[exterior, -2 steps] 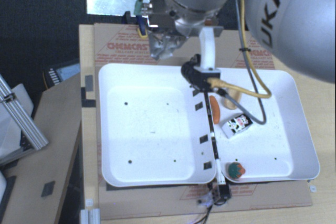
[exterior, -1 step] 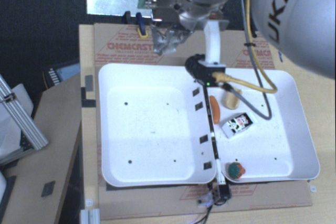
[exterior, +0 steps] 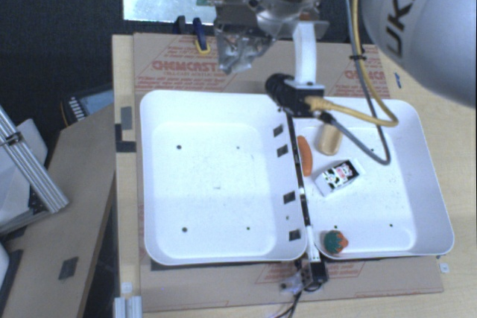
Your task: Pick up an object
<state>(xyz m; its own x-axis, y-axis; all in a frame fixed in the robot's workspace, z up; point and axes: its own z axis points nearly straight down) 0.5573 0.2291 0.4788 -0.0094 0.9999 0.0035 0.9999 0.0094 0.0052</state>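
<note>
The right bin (exterior: 417,160) holds four things: one carrot (exterior: 304,154), one cork (exterior: 329,139), one carton (exterior: 337,176), one ball (exterior: 335,240). The gripper (exterior: 240,54) hangs over the far edge of the left bin (exterior: 160,160).

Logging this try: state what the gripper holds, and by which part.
Nothing. The gripper hangs above the bench behind the bins with nothing between its fingers. The carrot, wooden block, small carton and strawberry lie in the right bin.

White bins (exterior: 209,249), orange carrot (exterior: 304,156), black-and-white cow-patterned box (exterior: 339,176).
</note>
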